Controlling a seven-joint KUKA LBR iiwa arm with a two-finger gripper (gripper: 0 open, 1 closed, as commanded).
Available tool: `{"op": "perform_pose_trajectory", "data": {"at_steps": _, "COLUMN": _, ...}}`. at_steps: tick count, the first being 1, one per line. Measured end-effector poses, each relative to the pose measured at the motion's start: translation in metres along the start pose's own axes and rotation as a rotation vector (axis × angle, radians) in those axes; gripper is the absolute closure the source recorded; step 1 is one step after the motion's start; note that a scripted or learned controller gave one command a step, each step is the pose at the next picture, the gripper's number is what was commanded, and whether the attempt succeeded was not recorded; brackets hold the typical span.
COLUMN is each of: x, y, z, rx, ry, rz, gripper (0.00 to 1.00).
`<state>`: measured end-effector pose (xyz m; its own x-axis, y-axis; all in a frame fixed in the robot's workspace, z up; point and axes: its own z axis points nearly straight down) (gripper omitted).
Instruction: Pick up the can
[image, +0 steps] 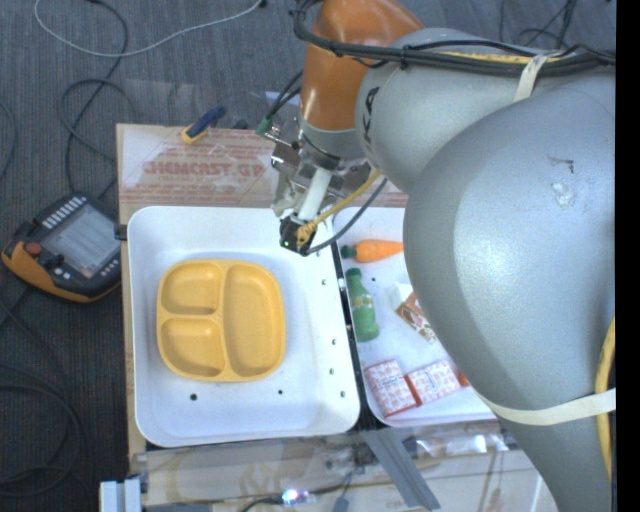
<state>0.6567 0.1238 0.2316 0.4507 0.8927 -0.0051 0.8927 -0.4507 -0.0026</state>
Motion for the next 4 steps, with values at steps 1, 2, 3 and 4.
{"op": "perform_pose_trajectory", "data": {"at_steps": 1, "x": 0.007, "y": -0.073, "z": 0.133, "rx": -0.004, "ry": 0.004, "rz": -0.314, "gripper": 1.00}}
{"op": "perform_pose_trajectory", "data": {"at_steps": 2, "x": 0.103, "y": -0.039, "z": 0.013, "rx": -0.004, "ry": 0.000, "rz": -0.261, "gripper": 1.00}}
{"op": "perform_pose_trajectory", "data": {"at_steps": 3, "x": 0.099, "y": -0.041, "z": 0.130, "rx": 0.006, "ry": -0.008, "rz": -0.330, "gripper": 1.00}}
{"op": "perform_pose_trajectory", "data": {"at_steps": 4, "x": 0.076, "y": -0.092, "z": 0.021, "rx": 0.000, "ry": -0.001, "rz": 0.000, "gripper": 1.00}}
